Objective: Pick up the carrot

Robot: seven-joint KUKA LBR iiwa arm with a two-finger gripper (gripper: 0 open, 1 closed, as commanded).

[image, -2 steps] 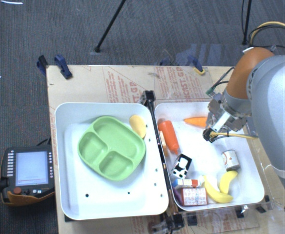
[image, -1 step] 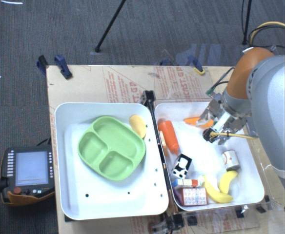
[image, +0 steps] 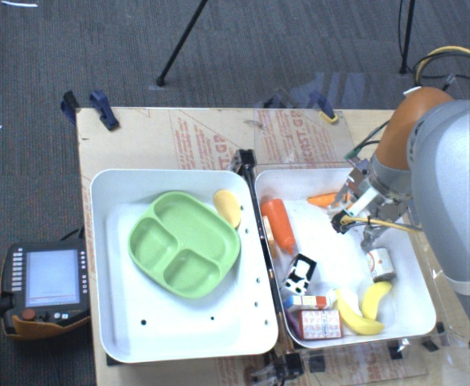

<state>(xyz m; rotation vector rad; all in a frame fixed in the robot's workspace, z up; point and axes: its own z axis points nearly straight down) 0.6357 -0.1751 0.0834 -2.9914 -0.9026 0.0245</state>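
My gripper (image: 346, 218) hangs over the far right part of the right bin (image: 425, 308); whether it is released or clenched I cannot tell. The carrot (image: 323, 200), a small orange taper, lies just beside it on the far-left side, against the bin's far wall, long axis running left to right. (The larger orange bottle-like item (image: 278, 223) further left is, in my judgement, not the target.) My arm reaches in from the right, wrist angled down and leftward.

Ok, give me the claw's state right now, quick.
Claw: over the right bin, beside the carrot; open or closed cannot be told, and nothing visibly held.
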